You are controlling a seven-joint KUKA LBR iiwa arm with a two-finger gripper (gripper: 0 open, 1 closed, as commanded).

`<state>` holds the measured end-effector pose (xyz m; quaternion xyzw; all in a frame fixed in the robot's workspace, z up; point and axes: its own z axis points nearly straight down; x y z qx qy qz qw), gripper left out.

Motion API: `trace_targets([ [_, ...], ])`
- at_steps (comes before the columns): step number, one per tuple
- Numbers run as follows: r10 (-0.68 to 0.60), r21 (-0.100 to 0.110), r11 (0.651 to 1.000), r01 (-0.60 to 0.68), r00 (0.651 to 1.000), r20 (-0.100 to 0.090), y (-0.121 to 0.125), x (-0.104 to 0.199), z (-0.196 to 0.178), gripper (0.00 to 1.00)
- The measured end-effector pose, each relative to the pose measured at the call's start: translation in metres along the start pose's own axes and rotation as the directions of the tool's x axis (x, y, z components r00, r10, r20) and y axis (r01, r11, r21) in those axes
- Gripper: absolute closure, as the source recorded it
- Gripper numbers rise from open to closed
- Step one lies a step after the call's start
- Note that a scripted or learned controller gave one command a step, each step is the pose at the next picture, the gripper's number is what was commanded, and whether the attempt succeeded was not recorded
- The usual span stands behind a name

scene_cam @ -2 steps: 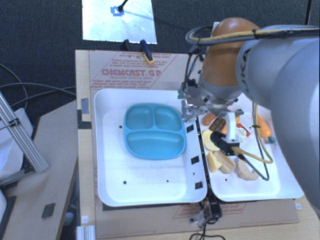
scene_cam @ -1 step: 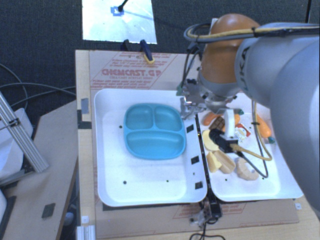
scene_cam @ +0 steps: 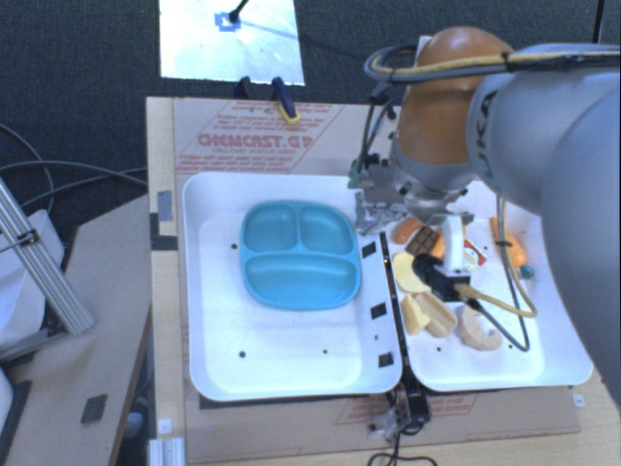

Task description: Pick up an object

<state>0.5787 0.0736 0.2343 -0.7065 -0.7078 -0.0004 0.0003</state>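
Those toy food pieces in the right bin looked light, rigid, kinda slick; pinching across a narrow side seemed best. No way to tell if the gripper was clenched or released.

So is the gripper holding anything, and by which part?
Cannot tell: the gripper is low in the right bin beside the food pieces, with its grasp obscured.

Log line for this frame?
tool: over right bin, left side | grasp: unconfirmed | right bin: food pieces | left bin: blue plate
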Motion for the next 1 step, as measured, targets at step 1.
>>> trace_targets([
  [1,-0.003,-0.002,1.000,0.003,1.000,0.001,0.0045,0.0007,0.0006,1.00],
])
